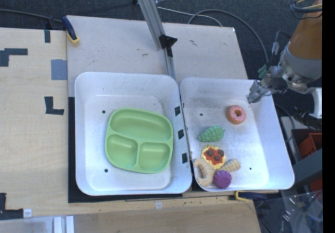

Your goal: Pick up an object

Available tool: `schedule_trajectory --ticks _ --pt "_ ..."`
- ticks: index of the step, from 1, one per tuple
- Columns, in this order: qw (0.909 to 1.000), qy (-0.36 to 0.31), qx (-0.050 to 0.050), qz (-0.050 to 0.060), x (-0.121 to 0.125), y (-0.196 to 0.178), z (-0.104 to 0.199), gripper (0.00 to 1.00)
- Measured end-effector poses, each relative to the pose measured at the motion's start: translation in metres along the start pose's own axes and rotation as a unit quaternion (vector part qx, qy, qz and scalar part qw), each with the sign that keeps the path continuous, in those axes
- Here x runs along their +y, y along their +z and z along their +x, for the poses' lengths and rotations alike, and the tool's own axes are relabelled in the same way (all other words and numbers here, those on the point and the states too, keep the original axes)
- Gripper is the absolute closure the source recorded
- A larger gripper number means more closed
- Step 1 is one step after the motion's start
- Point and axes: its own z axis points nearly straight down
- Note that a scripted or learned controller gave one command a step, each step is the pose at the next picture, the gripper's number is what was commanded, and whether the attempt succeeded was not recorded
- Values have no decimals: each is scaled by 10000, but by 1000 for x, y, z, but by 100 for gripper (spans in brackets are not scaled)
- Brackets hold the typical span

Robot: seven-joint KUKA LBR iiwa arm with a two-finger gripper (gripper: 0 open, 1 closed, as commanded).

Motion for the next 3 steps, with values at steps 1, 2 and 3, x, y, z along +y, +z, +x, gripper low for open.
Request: schedule_trajectory --ticks 1,2,3 --pt "10000 -25 8 1 -3 -8 54 100" --pt "10000 -22 4 11 -2 2 101 100" --pt "10000 -25 5 15 -3 14 151 100"
